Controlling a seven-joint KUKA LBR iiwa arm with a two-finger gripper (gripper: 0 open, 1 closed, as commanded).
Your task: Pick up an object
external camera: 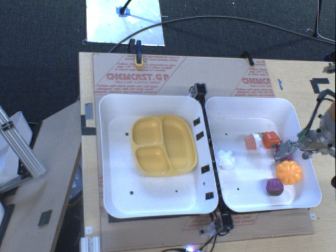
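Camera view, table (173,75): it carries two shallow white bins side by side.
Left bin (113,156): it holds a yellow tray (164,145) with three compartments, lying flat near the middle.
Right bin (236,114): it holds several small things.
White lump (226,159): near the left wall of the right bin, apart from the others.
Pink-and-white piece (253,141): just beside the orange-red block (271,139), in the middle of the bin.
Orange pumpkin-shaped object (289,172): toward the right wall, just above the purple object (274,186).
Gripper (285,150): it reaches in from the right, low over the right bin, between the orange-red block and the pumpkin-shaped object.
Fingers: I cannot tell how far they are open, and nothing is clearly seen between them.
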